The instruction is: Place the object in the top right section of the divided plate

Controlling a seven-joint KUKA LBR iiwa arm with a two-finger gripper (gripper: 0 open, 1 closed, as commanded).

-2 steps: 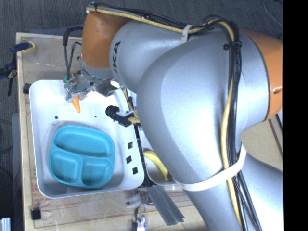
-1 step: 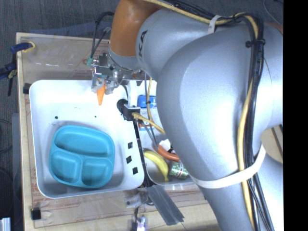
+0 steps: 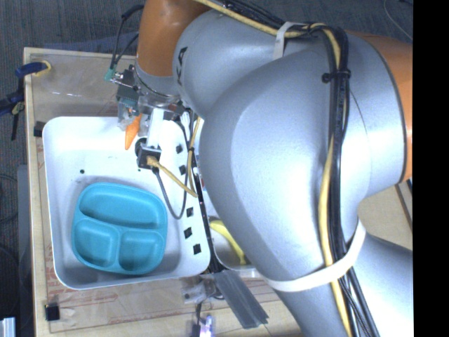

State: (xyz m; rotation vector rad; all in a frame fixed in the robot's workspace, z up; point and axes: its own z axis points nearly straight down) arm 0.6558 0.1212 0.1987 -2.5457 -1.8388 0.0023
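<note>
A grey arm (image 3: 295,153) with an orange band (image 3: 161,23) reaches in from the right and covers most of the scene, with its gripper (image 3: 133,121) above the far edge of the left bin (image 3: 59,135). An orange carrot-like object (image 3: 130,133) hangs just below the gripper, apparently between the fingers, though the wrist hardware crowds the spot and the grip cannot be confirmed with certainty. The blue divided plate (image 3: 121,227) lies flat on the floor of the left bin, nearer the viewer than the gripper and apart from it. All three of its sections look bare.

Progress, as judged from this arrangement: the object appears lifted, so the pick seems done. Carrying it to the plate, lining it up over the top right section, and letting it go are left to do. Which section counts as top right depends on the plate's orientation, here one long compartment and two smaller ones.

Surroundings: a yellow item (image 3: 228,239) lies in the right bin (image 3: 231,262), mostly hidden under the arm. A cable (image 3: 172,177) loops down from the wrist over the left bin near the plate's right rim, and could brush the plate during a descent. A blue clamp (image 3: 31,69) sits at the far left corner of the tabletop (image 3: 70,65), well clear of the work.
</note>
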